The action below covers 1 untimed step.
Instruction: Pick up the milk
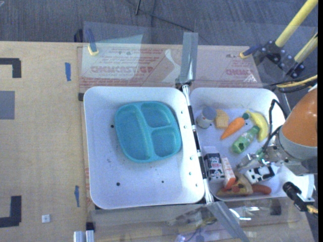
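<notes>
A small milk carton (214,166) with black and white cow patches lies near the left wall of the right bin (237,96). A second white object with black patches (262,173) lies at the bin's lower right, directly under my gripper (256,161). The gripper comes in from the right below the orange band of the arm (303,122) and hangs low over that patched object. From this angle I cannot tell whether it touches or grasps the object.
The right bin also holds a carrot (232,127), a banana (260,124), a green bottle (244,141), a yellow cracker (221,119), a grey can (205,117), an orange carton (228,169) and food pieces (242,188). A teal divided plate (148,131) lies in the left bin (101,185).
</notes>
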Each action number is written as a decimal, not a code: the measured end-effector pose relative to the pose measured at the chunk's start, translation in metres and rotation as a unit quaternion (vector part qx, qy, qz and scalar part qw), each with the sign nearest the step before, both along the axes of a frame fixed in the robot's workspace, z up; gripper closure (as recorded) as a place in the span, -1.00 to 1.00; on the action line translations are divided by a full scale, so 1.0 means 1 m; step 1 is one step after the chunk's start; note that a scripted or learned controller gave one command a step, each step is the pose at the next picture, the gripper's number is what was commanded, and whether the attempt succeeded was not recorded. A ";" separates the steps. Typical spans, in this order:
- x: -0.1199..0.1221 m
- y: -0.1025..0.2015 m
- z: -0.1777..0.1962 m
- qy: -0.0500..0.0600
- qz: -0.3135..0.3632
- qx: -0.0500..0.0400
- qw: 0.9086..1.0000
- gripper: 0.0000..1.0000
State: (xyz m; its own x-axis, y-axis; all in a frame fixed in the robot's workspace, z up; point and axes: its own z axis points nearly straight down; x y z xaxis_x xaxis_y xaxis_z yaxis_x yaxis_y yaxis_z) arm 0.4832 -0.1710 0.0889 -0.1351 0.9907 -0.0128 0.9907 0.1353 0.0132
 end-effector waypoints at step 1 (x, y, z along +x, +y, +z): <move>0.002 0.010 0.000 -0.003 -0.099 0.002 0.995 -1.00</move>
